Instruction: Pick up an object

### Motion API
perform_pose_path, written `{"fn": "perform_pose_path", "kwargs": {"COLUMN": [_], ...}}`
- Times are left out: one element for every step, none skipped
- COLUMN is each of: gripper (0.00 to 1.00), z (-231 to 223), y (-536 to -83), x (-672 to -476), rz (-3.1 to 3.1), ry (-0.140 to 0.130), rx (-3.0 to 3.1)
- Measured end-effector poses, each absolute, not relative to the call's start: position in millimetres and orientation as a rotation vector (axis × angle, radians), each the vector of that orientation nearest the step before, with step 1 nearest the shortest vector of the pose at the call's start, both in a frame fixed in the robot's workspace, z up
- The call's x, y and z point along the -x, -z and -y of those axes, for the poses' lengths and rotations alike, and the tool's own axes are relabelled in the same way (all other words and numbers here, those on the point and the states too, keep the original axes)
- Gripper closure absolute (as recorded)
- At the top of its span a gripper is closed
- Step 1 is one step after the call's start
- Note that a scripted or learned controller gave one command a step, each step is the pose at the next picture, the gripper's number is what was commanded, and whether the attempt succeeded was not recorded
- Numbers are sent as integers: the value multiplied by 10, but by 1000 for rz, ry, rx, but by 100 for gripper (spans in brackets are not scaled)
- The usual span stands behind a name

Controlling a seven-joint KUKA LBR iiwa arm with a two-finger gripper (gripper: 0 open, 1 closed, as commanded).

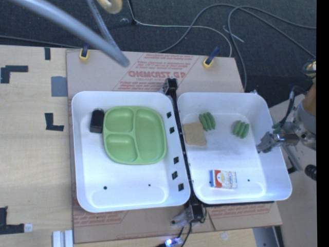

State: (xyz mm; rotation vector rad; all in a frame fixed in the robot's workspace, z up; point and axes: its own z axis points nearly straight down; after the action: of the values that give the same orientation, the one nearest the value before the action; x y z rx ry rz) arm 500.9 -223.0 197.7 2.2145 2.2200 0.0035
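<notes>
The right bin holds two small green ribbed pieces, one near its middle back and one further right. A tan square piece lies by the bin's left wall. A small white packet with red and blue print lies toward the front. My gripper hangs over the right bin's right rim, to the right of the nearer green piece and apart from it. Nothing shows in its grasp.
The left bin carries a green divided plate with a black block just left of it. A black divider runs between the bins. Cables trail across the dark floor behind the bench.
</notes>
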Motion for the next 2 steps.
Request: {"fn": "perform_pose_path", "kwargs": {"gripper": [100,100], "z": [2223,1621], "y": [-2233,-2254], "x": [-5013,-5023], "rz": [-2223,-2230], "ry": [-1,-2], "rx": [-2219,-2215]}}
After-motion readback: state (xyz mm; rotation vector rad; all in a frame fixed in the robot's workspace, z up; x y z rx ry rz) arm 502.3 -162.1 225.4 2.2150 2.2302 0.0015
